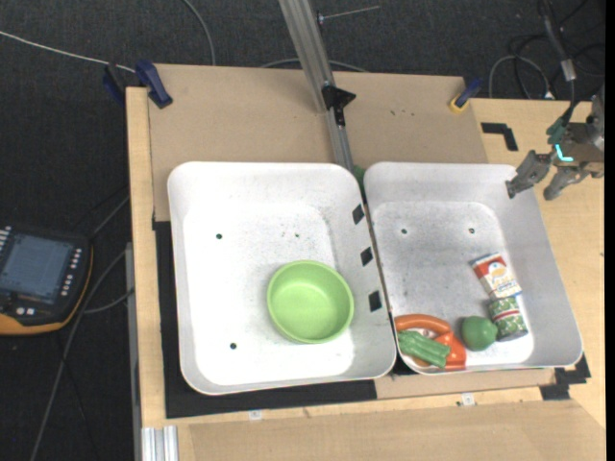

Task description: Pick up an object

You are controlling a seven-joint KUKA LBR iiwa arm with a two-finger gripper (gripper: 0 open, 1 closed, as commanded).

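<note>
My gripper (539, 181) hangs over the far right corner of the right bin (432, 209), open, with nothing between its two dark fingers (522, 178). The objects lie well below it in the bin's near right corner. A red-and-white packet (494, 276) lies there, with a small green-labelled can (509, 318) just below it. A green ball (478, 332) sits beside the can. An orange dish with a green vegetable (429, 345) rests against the near rim. A light green bowl (309, 302) stands upright in the left bin (207, 209).
A slanted metal pole (309, 46) crosses the back of the bench and ends between the bins. Blue clamps (154, 84) grip the bench's back corners. A control pendant (38, 277) lies on the floor at far left, among cables.
</note>
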